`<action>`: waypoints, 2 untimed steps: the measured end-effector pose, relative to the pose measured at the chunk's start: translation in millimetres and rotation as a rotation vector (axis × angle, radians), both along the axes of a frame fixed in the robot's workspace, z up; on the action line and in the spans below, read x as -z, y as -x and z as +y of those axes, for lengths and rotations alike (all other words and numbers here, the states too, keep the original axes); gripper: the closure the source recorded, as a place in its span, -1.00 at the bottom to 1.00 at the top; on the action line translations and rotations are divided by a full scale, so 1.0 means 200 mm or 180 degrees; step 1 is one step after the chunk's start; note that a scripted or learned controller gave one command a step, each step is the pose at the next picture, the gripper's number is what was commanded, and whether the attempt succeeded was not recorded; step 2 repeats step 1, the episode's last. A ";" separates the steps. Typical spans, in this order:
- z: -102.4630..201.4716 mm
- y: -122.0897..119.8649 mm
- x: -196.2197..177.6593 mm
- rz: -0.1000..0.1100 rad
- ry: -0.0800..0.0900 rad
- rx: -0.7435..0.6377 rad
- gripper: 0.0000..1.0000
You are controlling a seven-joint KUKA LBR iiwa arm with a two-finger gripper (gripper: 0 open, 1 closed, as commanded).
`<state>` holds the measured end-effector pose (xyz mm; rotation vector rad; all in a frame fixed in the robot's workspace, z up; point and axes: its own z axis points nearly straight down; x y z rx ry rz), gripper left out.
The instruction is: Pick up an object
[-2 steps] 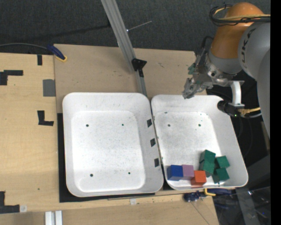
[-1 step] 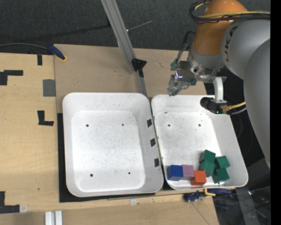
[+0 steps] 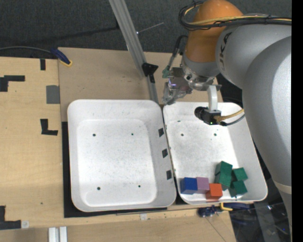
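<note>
Blocks point(image 3: 215, 182): small, stiff, probably light; clustered in the right bin point(image 3: 246, 142), its near corner, well below the gripper point(image 3: 170, 97).
Hold: orange block point(image 3: 215, 190) across flat sides (neighbours crowd it).
Grip state: cannot tell.

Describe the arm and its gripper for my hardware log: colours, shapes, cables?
The arm is bulky, rounded and glossy grey, with an orange band above the wrist. Black cables loop over that band. The gripper is a small dark metal assembly with exposed wiring. A white bracket carries a small black unit with a tan cable.
</note>
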<state>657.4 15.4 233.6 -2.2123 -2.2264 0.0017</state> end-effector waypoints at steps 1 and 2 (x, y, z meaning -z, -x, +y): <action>0.23 -0.04 0.05 -0.0004 0.0002 0.0002 1.00; 0.23 -0.04 0.05 -0.0004 0.0002 0.0002 1.00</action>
